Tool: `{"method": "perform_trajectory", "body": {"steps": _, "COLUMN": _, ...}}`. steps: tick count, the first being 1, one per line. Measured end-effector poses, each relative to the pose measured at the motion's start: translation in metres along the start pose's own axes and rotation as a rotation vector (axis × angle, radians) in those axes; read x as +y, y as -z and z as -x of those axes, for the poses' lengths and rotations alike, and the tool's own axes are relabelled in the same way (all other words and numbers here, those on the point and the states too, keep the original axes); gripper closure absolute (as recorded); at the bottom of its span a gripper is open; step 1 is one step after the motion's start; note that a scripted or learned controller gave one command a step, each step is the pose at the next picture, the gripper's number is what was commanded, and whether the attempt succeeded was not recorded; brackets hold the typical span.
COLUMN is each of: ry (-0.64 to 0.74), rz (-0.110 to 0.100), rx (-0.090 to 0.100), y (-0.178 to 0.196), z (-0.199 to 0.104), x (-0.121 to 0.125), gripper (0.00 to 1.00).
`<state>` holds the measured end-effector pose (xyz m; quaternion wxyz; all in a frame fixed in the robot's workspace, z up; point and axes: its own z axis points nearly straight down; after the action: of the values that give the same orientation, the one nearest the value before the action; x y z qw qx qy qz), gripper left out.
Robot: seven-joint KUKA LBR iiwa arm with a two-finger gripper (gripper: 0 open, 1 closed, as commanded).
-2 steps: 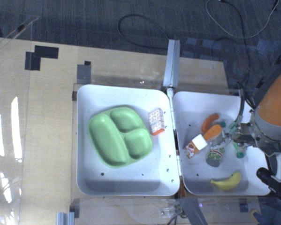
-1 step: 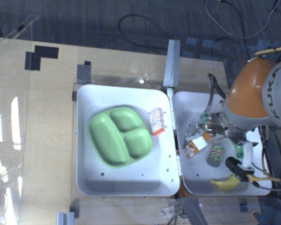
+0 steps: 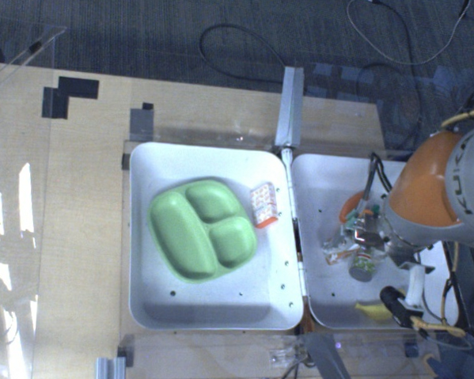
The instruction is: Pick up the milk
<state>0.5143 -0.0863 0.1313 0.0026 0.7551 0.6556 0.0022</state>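
1. Layout. Nearest the camera is the front wall of the shallow white left bin [image 3: 214, 318]. In this bin lies the landmark for all positions below: the light green three-compartment plastic plate [image 3: 199, 230].

2. Target. The milk, a small white carton with an orange-red end [image 3: 262, 204], lies on its side just off the plate's upper right edge, close to it or touching it. It sits between the plate and the bin's right wall.

3. My position. My gripper [image 3: 359, 245] hangs well to the right of the plate, over the shallow white right bin [image 3: 324, 189], among small clutter. I cannot tell whether it is open or closed, and nothing shows as held.

4. Step in hand: reach the carton. In my judgement the task is barely begun.
- Rise clear of the bin walls before crossing left.
- Come down on the carton from above, across its narrow width.
- Keep clear of the plate rim and the bin wall, since the gap is tight.

5. Hard to read. The clutter beneath my wrist is blurred. Well to the right of the plate I make out an orange rounded object [image 3: 352, 205], a small greenish round container [image 3: 364, 267] and a yellow banana-like shape [image 3: 371, 311]. The carton's print is illegible.
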Motion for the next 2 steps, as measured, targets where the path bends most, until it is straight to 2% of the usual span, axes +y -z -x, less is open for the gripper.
{"method": "perform_trajectory", "body": {"steps": 1, "ry": -0.032, "rz": 0.021, "rx": -0.001, "y": -0.0154, "z": 0.0037, "x": 0.0223, "gripper": 0.00}}
{"method": "perform_trajectory", "body": {"steps": 2, "ry": 0.070, "rz": 0.022, "rx": -0.002, "y": -0.0178, "z": 0.0040, "x": 0.0231, "gripper": 0.00}}
